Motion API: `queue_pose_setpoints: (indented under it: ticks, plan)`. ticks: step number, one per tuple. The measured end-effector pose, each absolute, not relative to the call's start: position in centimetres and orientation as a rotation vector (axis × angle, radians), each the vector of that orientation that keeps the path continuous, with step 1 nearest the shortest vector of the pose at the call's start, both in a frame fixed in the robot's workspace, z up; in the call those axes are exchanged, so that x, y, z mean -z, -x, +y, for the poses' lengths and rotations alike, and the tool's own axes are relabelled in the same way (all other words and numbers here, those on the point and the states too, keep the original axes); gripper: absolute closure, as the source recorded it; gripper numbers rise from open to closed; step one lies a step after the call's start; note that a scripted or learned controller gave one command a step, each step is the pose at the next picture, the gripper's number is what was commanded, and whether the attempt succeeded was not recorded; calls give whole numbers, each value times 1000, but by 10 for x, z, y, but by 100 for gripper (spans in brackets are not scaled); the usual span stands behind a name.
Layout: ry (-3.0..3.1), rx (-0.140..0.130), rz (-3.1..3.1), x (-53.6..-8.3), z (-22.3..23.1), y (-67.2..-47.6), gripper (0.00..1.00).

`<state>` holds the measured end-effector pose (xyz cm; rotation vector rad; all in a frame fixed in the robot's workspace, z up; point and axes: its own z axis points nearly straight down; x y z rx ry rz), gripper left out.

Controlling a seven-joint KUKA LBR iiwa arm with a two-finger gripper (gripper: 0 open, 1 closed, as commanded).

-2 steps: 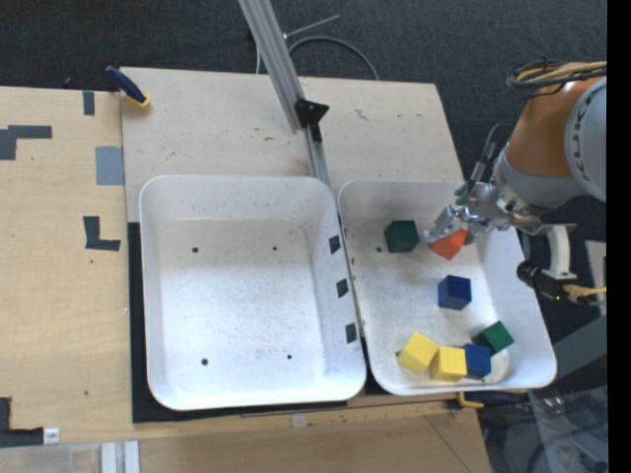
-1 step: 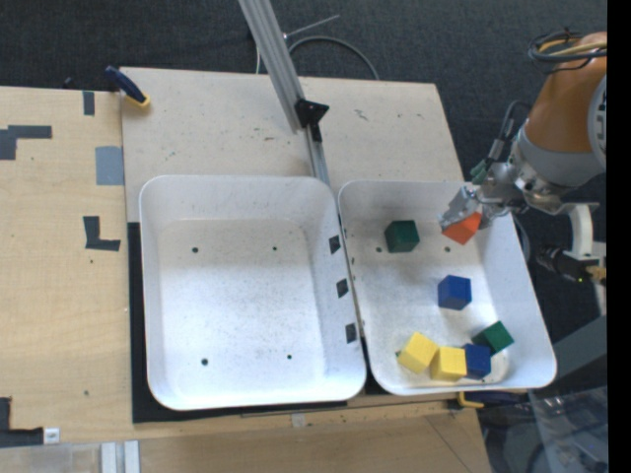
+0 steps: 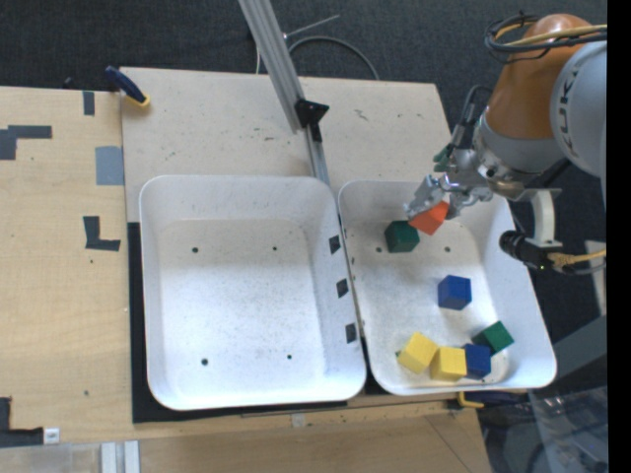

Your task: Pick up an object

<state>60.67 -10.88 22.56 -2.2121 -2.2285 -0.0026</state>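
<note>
My gripper (image 3: 434, 203) hangs over the back of the right bin (image 3: 513, 294), shut on an orange-red block (image 3: 430, 219) that shows between its fingertips. Just left of and below that block lies a dark green block (image 3: 401, 236) on the bin floor. A blue cube (image 3: 454, 292) sits mid-bin. Near the front edge cluster two yellow blocks (image 3: 418, 351) (image 3: 451, 363), a blue block (image 3: 477, 360) and a green block (image 3: 494, 337).
The left bin (image 3: 158, 264) stands beside the right one, sharing a raised rim in the middle. A slanted metal rail (image 3: 276, 47) crosses the bench behind the bins. A blue and yellow tool (image 3: 126, 85) lies at the far left.
</note>
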Motion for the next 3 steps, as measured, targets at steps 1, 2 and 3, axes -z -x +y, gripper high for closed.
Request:
queue_pose_setpoints:
  ticks: [1, 2, 3]
  plan:
    - [2213, 1, -2227, -232, -62, -614, 100]
    - [2211, -2, -2226, -221, -5, -617, 100]
    - [2212, 1, -2228, -231, 47, -629, 100]
